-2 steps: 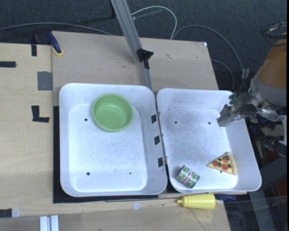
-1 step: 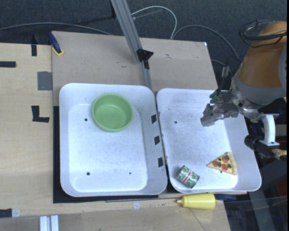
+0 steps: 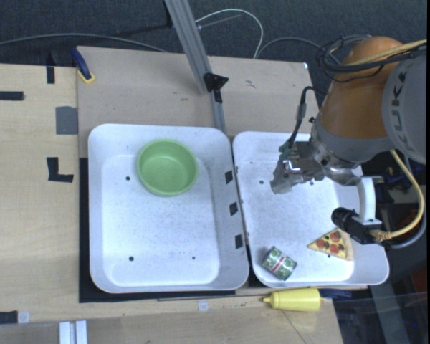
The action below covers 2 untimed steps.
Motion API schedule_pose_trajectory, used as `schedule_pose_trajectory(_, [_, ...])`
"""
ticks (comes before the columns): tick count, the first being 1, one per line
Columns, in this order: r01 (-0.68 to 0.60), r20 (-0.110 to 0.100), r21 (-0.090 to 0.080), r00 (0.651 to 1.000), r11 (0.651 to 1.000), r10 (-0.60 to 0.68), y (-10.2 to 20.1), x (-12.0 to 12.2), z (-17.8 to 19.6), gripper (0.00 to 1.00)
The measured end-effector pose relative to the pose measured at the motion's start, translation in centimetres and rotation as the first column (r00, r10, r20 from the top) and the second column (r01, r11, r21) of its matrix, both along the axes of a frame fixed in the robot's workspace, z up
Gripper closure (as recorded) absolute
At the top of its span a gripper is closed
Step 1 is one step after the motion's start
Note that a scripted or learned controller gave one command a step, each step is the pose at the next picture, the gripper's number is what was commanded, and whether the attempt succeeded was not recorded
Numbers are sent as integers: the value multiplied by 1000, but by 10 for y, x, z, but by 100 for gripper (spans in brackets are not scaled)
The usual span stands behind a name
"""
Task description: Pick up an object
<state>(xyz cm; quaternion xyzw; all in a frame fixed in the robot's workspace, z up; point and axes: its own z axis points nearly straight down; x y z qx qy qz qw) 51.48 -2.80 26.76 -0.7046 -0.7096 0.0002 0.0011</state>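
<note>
Looking down on the bench, I see the gripper (image 3: 282,185) hanging over the upper middle of the right bin (image 3: 258,213), with the grey arm (image 3: 358,113) and its orange band reaching in from the right. I cannot tell from this angle whether the end effector is spread or closed; the tip reads as one grey lump against the white floor, and nothing shows between its parts.

Three things could be picked. A slice of toy pizza (image 3: 331,244) lies flat near the right bin's lower right corner, point toward the left. A small can with a green and white label (image 3: 279,262) lies on its side near the bin's lower edge, left of the pizza and apart from it. Both sit well below the gripper, not touching it. A green bowl (image 3: 168,167) stands upright in the upper part of the left bin (image 3: 107,213), well apart from the gripper.

A yellow bottle (image 3: 297,299) lies on its side on the bench just outside the right bin's lower rim. A grey pole (image 3: 193,41) slants down from the top of the view toward the gap between the bins.
</note>
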Motion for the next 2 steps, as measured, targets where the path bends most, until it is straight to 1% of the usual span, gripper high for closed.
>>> schedule_pose_trajectory(1, [2,-2,-1,1000,1000,-2,44,4,-9,100])
schedule_pose_trajectory(2, [1,-4,0,1000,1000,-1,98,-3,-33,100])
